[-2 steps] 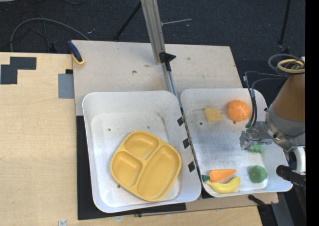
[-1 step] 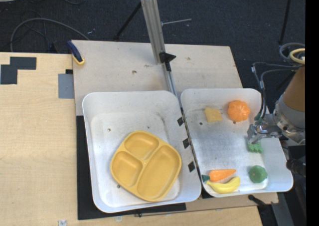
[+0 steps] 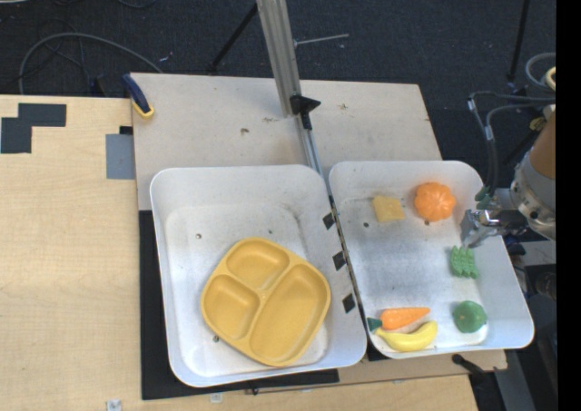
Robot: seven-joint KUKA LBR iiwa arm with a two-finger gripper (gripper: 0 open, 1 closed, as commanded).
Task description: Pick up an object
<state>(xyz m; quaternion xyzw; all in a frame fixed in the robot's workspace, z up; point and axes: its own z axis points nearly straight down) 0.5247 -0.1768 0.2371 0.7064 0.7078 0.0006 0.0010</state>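
The gripper (image 3: 474,223) hangs over the right edge of the right bin (image 3: 413,259); I cannot tell how its jaws stand. The nearest thing, a green block (image 3: 464,261), lies just below it in the camera view, long axis running toward the bin's near edge. An orange (image 3: 435,201) sits just left.
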